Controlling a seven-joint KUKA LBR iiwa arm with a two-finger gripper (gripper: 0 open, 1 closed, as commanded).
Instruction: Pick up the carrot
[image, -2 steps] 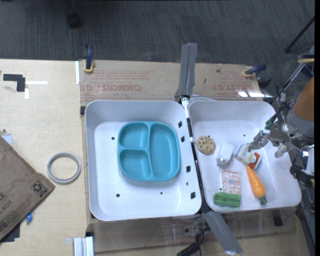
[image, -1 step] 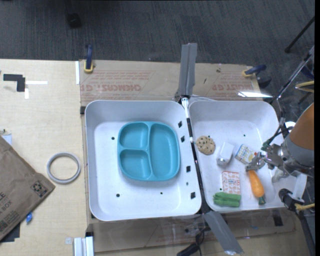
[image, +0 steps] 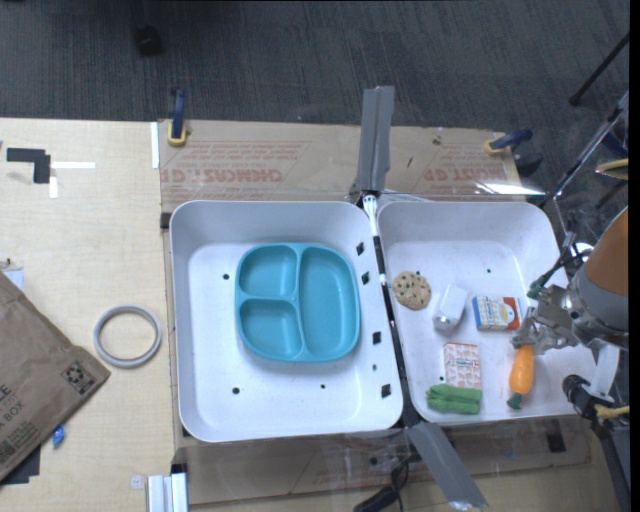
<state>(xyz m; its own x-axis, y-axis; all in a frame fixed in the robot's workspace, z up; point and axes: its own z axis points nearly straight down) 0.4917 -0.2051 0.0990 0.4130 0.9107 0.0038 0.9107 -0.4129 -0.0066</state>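
Left bin (image: 190, 330): divided plate (image: 298, 302), central. Right bin (image: 545, 235): cookie (image: 411, 289) at 10 o'clock; carrot (image: 521, 372) at 4 (gripper (image: 536, 325) just above); bean pod (image: 454, 399) at 6.

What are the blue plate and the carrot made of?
The blue plate looks like plastic: one even turquoise colour, smooth, with rounded moulded sections. The carrot is probably a plastic toy too, since its orange is flat and slightly glossy with a neat green tip, though this view is too small to be sure.
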